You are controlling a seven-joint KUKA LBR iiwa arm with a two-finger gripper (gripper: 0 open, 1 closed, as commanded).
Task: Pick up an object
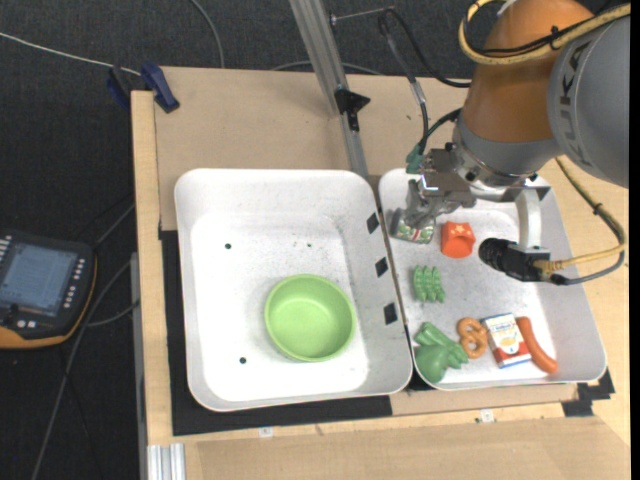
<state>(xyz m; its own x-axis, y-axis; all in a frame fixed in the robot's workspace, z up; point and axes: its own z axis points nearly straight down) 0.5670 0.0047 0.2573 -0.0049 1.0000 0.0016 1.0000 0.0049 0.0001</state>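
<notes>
My gripper (420, 211) hangs low over the upper left part of the right bin (575, 298). Directly under its tip lies a small green and white object (411, 231), partly hidden by the gripper. An orange-red block (457, 240) sits just to the right of it. Below them lies a green ridged piece (429, 283). Along the bin's front edge are a green leafy toy (438, 350), a pretzel (470, 335), a small white and orange carton (507, 340) and an orange carrot-like stick (541, 351).
The left bin (215, 218) holds a light green bowl (309, 316). A metal pole (325, 58) slants up behind the bins. The arm's grey and orange body (530, 78) and a black cable fitting (508, 257) overhang the right bin's back.
</notes>
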